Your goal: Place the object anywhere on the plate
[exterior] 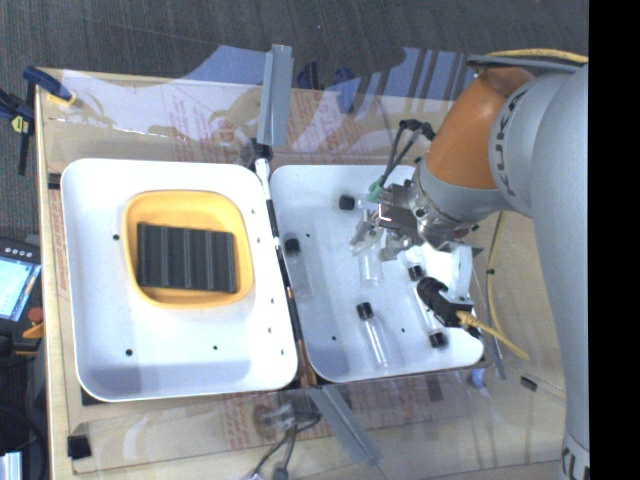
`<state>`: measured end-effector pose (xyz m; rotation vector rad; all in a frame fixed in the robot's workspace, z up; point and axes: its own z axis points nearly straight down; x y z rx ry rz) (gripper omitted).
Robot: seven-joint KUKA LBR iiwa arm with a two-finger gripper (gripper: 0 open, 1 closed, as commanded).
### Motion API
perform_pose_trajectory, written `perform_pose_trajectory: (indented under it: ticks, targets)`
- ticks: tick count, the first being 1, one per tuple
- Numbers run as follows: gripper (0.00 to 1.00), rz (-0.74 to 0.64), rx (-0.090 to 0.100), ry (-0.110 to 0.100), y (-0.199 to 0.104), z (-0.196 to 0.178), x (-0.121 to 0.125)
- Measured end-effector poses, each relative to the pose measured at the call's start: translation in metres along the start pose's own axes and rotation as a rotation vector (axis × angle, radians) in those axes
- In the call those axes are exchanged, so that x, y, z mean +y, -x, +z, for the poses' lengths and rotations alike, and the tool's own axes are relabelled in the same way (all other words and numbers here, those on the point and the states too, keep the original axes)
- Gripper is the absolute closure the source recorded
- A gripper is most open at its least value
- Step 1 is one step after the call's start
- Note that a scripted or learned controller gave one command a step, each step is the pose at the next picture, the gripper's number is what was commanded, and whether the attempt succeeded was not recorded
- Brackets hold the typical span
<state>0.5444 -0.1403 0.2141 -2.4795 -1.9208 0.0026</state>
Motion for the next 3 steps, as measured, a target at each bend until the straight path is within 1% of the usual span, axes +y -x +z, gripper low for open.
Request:
perform_pose_trajectory:
  ticks: [1,2,3]
  targets:
    - [1.00,-0.175,-0.003,0.003,-0.046,-0.026,-0.011]
    - [1.00,-0.435,-0.004,0.002,-0.116,-0.001,0.009]
    - [0.00,-0.435,-0.004,0.003,-0.115,-0.002,0.009]
